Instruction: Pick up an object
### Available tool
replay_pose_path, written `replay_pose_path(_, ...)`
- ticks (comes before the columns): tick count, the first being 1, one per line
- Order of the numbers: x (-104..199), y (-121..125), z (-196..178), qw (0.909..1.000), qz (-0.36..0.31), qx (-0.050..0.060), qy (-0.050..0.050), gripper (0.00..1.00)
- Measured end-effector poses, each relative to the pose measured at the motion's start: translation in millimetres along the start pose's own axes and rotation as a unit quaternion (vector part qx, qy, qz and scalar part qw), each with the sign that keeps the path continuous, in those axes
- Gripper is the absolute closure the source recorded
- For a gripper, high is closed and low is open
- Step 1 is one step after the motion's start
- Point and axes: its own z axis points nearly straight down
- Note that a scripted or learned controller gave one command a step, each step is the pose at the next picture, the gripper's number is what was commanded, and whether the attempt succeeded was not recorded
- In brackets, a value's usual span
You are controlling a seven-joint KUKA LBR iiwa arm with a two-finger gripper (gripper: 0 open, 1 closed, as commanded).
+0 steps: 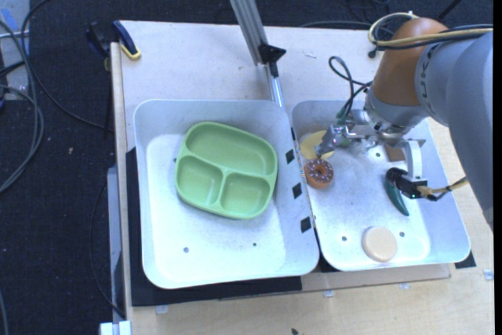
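Note:
In the right bin [439, 235] a brown sprinkled donut [319, 172] lies near the left wall, with a yellow piece [312, 143] just behind it. A dark green item [397, 192] lies toward the right side, and a round beige disc [380, 243] rests near the front. My gripper [337, 137] hangs low over the back of this bin, right beside the yellow piece and just above the donut. Nothing is visibly held in it. The grey arm with its orange band [404, 67] hides the bin's back right corner.
The left bin [157, 247] holds a light green divided plate [227, 169]. A slanted metal pole [245, 0] comes down to the bench behind the wall between the bins. Black clips [300, 188] sit on that shared wall. Cables trail by the wrist.

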Motion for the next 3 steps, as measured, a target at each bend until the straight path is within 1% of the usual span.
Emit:
replay_pose_path(1, 0, 1, -14, 1.0, 0.001, -0.003, 0.0, 1.0)
replay_pose_path(2, 8, 8, -62, 1.0, 0.0, -0.005, 0.0, 1.0)
replay_pose_path(3, 17, 14, -120, 1.0, -0.001, -0.005, 0.0, 1.0)
